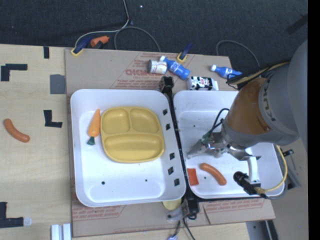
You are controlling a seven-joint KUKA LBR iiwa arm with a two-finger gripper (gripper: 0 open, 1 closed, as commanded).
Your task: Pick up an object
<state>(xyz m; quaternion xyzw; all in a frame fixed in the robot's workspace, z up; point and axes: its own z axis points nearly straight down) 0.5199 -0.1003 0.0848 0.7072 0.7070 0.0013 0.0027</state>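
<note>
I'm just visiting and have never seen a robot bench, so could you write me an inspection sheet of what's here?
Surface: cardboard-covered bench bearing a left white bin and a right white bin.
Job's things: orange-red toy sausage and small orange block in the right bin; yellow divided plate and orange toy carrot in the left bin.
Clutter: blue-and-white bottles behind the bins; another sausage far left.
Grippers: gripper low in the right bin, above the sausage, holding nothing visible.
Cables: black cable trailing behind the bench.
Surroundings: dark floor.
</note>
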